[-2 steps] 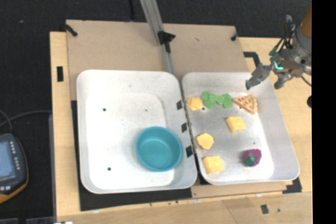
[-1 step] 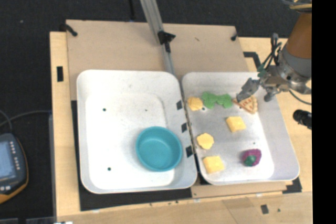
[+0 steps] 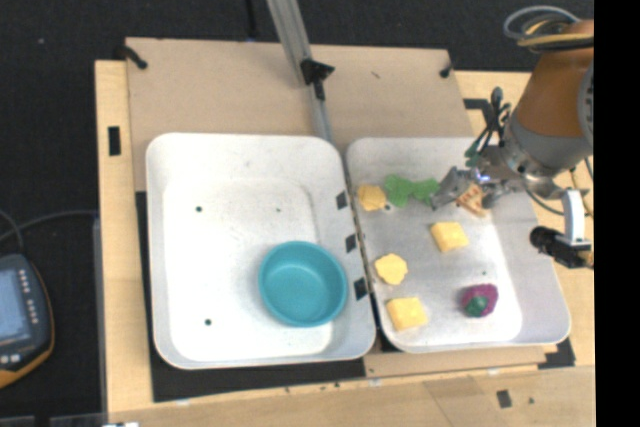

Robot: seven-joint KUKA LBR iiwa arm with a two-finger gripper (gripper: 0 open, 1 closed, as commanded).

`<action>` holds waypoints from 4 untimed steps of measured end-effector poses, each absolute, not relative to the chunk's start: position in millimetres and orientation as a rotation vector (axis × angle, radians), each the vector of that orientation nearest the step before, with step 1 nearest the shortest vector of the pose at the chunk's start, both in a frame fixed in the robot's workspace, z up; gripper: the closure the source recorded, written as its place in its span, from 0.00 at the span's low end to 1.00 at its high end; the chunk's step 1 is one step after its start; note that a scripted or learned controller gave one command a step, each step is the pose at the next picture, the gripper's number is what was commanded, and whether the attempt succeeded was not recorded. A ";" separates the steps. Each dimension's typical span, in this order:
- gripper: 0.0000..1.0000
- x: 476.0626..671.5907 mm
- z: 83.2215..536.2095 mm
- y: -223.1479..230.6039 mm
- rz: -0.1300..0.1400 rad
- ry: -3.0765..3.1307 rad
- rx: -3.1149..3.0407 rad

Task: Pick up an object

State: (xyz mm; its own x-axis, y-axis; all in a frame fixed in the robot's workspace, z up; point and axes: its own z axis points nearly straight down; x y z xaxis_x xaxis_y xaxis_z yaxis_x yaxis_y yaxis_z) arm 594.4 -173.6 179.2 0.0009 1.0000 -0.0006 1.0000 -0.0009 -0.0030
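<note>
My gripper (image 3: 458,189) hangs low over the far part of the right bin (image 3: 530,305), below the arm's orange band. Just left of it lies a green object (image 3: 408,188), touching or nearly touching the gripper. A small tan and orange piece (image 3: 473,203) sits right under the gripper's right side; I cannot tell whether it is held. Several yellow blocks lie in this bin: one by the left wall (image 3: 372,198), one in the middle (image 3: 449,236), and two nearer the front (image 3: 390,268) (image 3: 405,313). A purple object with a green top (image 3: 480,300) rests at the front right.
The left bin (image 3: 200,175) holds a blue bowl (image 3: 300,282) at its front right. A slanted metal pole (image 3: 285,5) rises behind the bins. Black cables (image 3: 560,245) and fittings hang at the right bin's right rim.
</note>
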 end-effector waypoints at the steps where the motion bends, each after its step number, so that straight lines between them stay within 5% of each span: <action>1: 0.00 603.5 124.1 -172.5 0.005 -2.222 -2.219; 2: 1.00 605.2 138.9 -173.5 -0.004 -2.221 -2.228; 4: 1.00 615.4 247.6 -182.6 0.003 -2.229 -2.218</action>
State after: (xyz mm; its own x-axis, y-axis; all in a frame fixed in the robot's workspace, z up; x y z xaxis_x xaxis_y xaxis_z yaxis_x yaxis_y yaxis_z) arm 615.4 -182.6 247.6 -0.0048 1.0000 -0.0035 1.0000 0.0048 0.0006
